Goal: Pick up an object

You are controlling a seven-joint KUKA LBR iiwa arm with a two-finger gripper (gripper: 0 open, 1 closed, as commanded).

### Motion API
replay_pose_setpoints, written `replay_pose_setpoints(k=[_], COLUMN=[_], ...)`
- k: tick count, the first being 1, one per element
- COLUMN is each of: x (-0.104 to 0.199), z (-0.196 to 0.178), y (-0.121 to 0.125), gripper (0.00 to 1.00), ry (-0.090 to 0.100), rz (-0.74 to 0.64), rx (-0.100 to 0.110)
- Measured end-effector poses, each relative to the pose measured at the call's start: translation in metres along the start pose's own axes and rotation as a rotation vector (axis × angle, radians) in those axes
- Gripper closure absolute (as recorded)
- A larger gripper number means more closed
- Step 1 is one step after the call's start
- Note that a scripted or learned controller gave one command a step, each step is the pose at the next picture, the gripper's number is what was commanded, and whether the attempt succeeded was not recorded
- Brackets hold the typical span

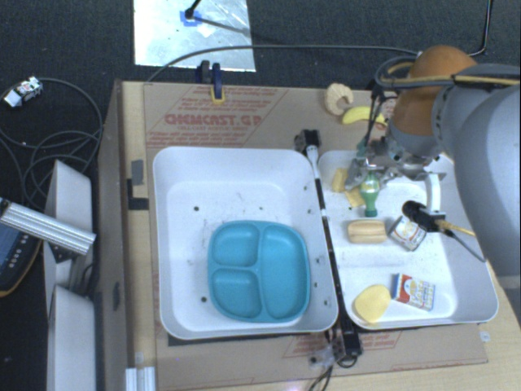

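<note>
The arm (480, 129) is cut off by the right edge of the frame, and its bulk hides the upper right corner of the right bin (468, 300). The gripper (364, 175) is a blurred tangle of metal in the upper middle right; how its tips stand cannot be told. A green item (370, 194) just below it is partly covered and too small to identify. At the left edge, a dark device (15, 255) is cropped.
</note>
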State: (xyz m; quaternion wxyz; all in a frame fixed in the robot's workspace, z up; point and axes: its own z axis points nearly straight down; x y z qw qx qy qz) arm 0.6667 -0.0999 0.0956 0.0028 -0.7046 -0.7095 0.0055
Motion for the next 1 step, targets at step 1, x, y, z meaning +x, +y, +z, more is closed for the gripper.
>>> replay_pose_setpoints(k=[1], x=[0.0789], z=[-0.0899], y=[-0.0572], gripper=[1.00], ry=[0.005], rz=[0.001], rx=[-0.017])
